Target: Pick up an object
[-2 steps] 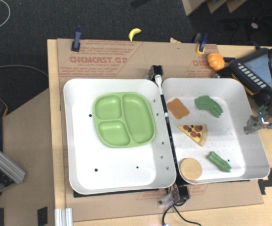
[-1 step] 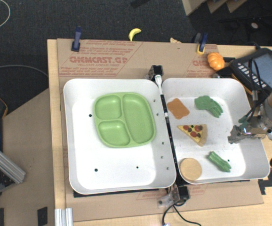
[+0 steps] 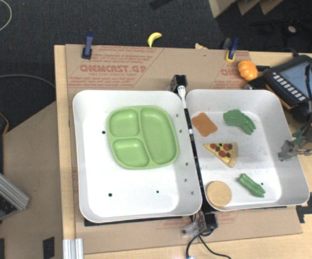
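The right bin (image 3: 269, 104) holds several toy foods. A brown toast piece (image 3: 203, 124) and a green leafy piece (image 3: 239, 120) lie toward the back. A pizza slice (image 3: 222, 151) sits mid-bin. A round tan cookie (image 3: 219, 193) and a small green pod (image 3: 251, 185) rest near the front. My gripper (image 3: 290, 149) is low over the bin's right rim, small and blurred, apart from every item and roughly level with the pizza slice. I see nothing held in it.
The left bin (image 3: 91, 161) carries a green divided plate (image 3: 143, 136). Behind the bins lie an orange toy (image 3: 247, 69), a yellow banana (image 3: 154, 38) and two blue clamps (image 3: 87, 45). A dark control pendant (image 3: 293, 82) with cables crowds the back right.
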Tool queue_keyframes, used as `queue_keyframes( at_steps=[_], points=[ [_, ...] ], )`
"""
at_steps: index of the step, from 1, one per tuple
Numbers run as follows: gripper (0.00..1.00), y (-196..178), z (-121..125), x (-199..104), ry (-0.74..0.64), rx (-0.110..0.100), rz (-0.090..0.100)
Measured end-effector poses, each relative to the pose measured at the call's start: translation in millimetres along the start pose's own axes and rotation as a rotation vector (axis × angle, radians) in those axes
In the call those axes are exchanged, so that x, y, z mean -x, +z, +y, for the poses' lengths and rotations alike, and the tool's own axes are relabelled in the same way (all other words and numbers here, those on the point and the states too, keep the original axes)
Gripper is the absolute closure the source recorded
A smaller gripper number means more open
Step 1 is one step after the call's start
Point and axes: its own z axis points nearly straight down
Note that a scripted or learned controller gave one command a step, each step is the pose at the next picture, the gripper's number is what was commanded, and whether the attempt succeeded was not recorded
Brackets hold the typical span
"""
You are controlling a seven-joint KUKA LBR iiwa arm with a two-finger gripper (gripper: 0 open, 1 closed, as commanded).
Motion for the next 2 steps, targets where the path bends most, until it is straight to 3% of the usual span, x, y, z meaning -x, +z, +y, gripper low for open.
queue_keyframes(
  at_steps=[1, 2],
  points=[
    [1.00, -22, 14, 2, -0.005, 0.002, 0.001],
    [1.00, -19, -7, -75, -0.010, -0.006, 0.010]
  ],
)
